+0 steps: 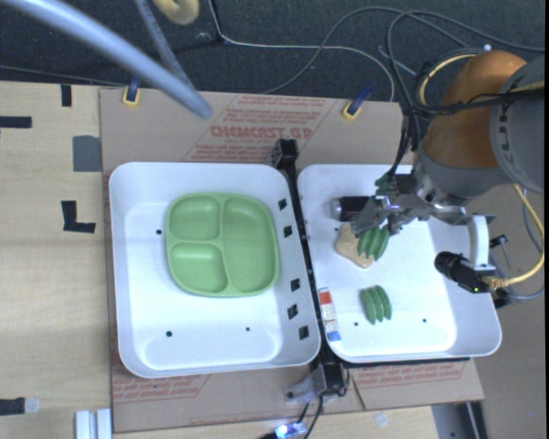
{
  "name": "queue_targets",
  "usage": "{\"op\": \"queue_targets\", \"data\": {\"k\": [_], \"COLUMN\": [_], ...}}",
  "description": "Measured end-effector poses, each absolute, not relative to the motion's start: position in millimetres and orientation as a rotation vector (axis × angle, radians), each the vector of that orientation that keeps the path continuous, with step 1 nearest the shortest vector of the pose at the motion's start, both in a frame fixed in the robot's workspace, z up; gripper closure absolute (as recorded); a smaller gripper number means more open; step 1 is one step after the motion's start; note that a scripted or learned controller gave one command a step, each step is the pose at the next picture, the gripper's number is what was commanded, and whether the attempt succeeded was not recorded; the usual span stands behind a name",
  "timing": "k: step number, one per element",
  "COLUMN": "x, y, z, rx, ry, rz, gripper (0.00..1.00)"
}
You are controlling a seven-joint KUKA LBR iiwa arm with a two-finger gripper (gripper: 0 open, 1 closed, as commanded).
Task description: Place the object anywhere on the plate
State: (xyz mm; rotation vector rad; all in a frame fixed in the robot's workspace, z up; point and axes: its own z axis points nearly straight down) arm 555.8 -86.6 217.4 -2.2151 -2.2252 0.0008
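Left bin [133,245]: shallow white plastic tray, sits on the bench's left-centre. In it, a light green plastic plate with three compartments [223,245], lying flat, nearer the bin's far edge than its near edge. Nothing rests on the plate.

A black divider strip with clips [297,245] runs between the two bins, far edge to near edge.

Right bin [457,332]: same white tray, touching the divider. A small red-and-white flat packet [328,314] lies against its left wall, near the near-left corner. Just right of that, toward the near edge, a small dark green ridged object [377,305] lies flat on the bin floor, on its own.

Farther up, in the bin's far-left part, a tan rounded lump [352,250] sits on the floor with a second green ridged piece [373,242] on or against it (can't tell which, they overlap).

The two-finger gripper [384,219] is directly over that pair, grey arm with the orange band reaching in from the bin's right side. Finger gap is hidden by the wrist body, so can't tell how far apart they are or whether anything is actually clamped.
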Motion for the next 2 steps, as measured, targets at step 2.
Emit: {"op": "queue_targets", "data": {"k": [2], "x": [544.0], "y": [13.4], "z": [222.0], "rx": [-2.213], "ry": [-2.228], "rz": [-0.001], "gripper": [1.0]}}
